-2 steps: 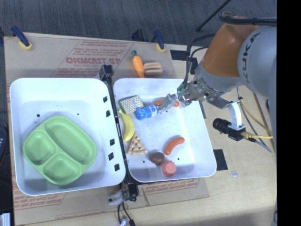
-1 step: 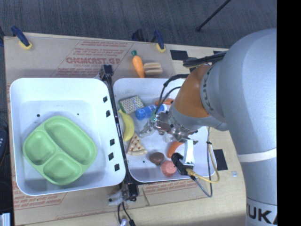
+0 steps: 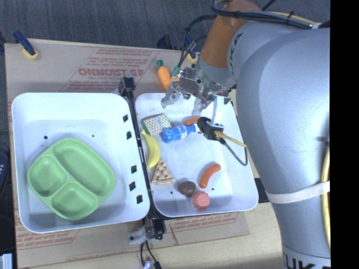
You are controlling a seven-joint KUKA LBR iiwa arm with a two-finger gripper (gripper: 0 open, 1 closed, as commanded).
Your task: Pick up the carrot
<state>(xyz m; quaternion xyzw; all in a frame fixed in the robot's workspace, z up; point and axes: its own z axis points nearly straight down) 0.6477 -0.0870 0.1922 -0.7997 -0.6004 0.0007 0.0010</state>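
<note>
The carrot (image 3: 163, 77), orange with a small green top, lies on the cardboard just beyond the far left corner of the right bin (image 3: 241, 167), outside it. My gripper (image 3: 184, 101) hangs over the far end of that bin, a little right of and nearer than the carrot. Its fingers (image 3: 168, 100) stand spread open with nothing between them, and it does not touch the carrot.
The right bin holds a blue bottle (image 3: 178, 132), a banana (image 3: 152, 149), a checkered packet (image 3: 156, 122), a waffle wedge (image 3: 162, 174), a sausage (image 3: 210, 174), a brown lump (image 3: 187, 188) and a red ball (image 3: 201, 200). A green divided plate (image 3: 70, 177) lies in the left bin (image 3: 33, 111).
</note>
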